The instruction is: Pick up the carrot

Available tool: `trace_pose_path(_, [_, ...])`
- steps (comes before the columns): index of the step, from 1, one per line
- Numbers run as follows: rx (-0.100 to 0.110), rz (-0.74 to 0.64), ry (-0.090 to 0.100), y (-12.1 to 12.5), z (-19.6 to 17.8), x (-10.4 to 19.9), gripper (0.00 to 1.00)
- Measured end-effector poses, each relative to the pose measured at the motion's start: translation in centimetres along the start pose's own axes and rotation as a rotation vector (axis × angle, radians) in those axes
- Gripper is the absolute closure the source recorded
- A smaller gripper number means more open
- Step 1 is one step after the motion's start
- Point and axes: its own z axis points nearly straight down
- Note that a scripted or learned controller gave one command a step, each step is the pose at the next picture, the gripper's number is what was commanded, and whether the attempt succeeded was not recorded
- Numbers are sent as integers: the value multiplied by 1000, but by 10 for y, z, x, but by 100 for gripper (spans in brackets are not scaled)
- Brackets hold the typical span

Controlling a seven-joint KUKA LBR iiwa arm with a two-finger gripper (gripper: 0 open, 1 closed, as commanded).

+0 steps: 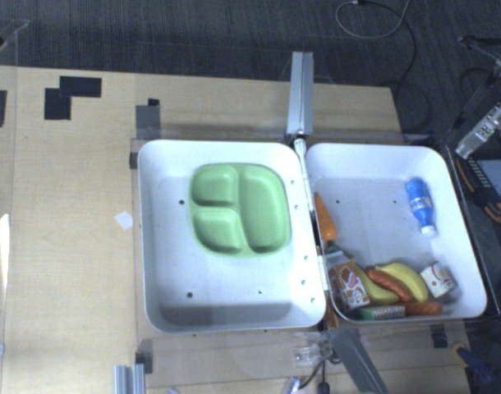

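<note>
The carrot [324, 218] is a slim orange piece lying lengthwise against the left wall of the right bin [448, 179], about halfway down that wall. Its near end points toward the pile of items in the bin's front corner. Nothing touches or covers the carrot from above.
A green divided plate [238, 208] lies in the left bin [164, 245]. In the right bin, a blue bottle [418, 203] lies at the back right. A snack packet [349, 284], banana [403, 279], red sausage-like item [383, 281] and small carton [438, 279] crowd the front.
</note>
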Motion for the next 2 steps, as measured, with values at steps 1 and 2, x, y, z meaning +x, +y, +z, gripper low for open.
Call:
trace_pose_path(1, [-2, -666, -3, 29, 30, -27, 100])
trace_pose_path(2, [-6, -666, -16, 32, 16, -28, 100])
